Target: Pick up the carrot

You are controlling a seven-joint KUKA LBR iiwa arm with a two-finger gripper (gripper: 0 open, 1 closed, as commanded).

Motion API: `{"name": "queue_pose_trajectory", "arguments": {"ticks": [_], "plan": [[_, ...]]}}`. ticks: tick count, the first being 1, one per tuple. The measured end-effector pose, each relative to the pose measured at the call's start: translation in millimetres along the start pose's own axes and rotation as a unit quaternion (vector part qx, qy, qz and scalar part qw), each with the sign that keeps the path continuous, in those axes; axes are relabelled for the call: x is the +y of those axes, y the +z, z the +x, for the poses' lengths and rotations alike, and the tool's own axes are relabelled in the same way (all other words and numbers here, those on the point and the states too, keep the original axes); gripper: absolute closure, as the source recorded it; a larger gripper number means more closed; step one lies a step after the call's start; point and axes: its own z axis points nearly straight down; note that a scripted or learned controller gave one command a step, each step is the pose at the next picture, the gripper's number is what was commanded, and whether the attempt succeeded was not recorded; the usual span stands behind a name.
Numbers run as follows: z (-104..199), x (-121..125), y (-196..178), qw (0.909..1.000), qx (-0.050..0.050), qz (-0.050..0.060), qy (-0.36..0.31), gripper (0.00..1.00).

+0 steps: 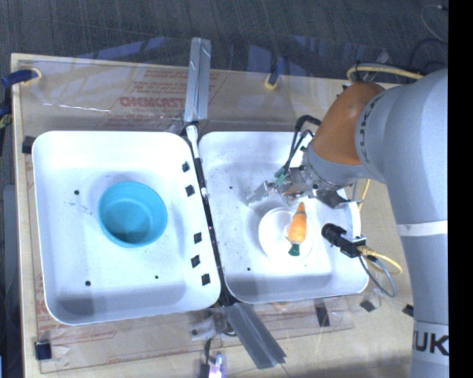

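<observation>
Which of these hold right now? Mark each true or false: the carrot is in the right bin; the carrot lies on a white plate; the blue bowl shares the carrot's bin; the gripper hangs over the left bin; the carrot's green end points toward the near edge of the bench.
1. The carrot is in the right bin. True.
2. The carrot lies on a white plate. True.
3. The blue bowl shares the carrot's bin. False: it sits in the left bin.
4. The gripper hangs over the left bin. False: it is over the right bin, just above the carrot.
5. The carrot's green end points toward the near edge of the bench. True.
</observation>
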Motion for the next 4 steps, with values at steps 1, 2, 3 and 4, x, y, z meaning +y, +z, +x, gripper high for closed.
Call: {"name": "queue_pose_trajectory", "arguments": {"ticks": [1, 2, 3, 4], "plan": [[2, -32, -48, 0.99, 0.0, -0.001, -0.141, 0.0], [5, -73, -26, 0.9885, -0.004, -0.009, -0.151, 0.0], [6, -95, -1, 0.9996, 0.0, -0.003, -0.03, 0.0], [6, -93, -12, 0.9995, -0.001, -0.004, -0.032, 1.0]]}}
